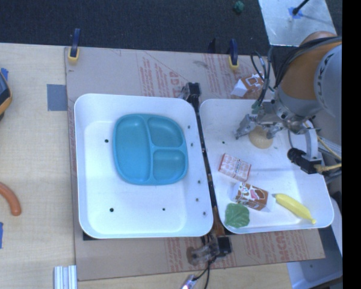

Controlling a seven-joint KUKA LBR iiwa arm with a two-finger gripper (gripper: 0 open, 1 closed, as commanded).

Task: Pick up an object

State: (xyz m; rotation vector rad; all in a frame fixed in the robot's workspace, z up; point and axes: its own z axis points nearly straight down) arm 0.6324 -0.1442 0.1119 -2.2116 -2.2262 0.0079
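The grey arm with its orange band (301, 71) is reaching in from the right edge of the frame, and its gripper (259, 125) is hanging over the upper part of the right white bin (219, 116). The metal fingers (245, 128) are spreading wide, with nothing held between them. A small tan, rounded object (262, 140) is sitting on the bin floor directly under the gripper, partly hidden by it; whether the fingers are touching it is unclear.

Lower in the same bin, a red-and-white patterned packet (235, 167) is lying near the middle. Below it a brown-and-white carton (251, 196) is resting on its side, with a green leafy piece (237, 215) just beside it at the bin's lower left corner and a yellow banana (294, 208) lying to its right near the lower right rim.

The left white bin (90, 161) is holding a light blue divided plate (150, 149), lying flat in its upper centre.

Outside the bins, a sausage (6, 197) is lying on the wooden bench at the left of the frame.
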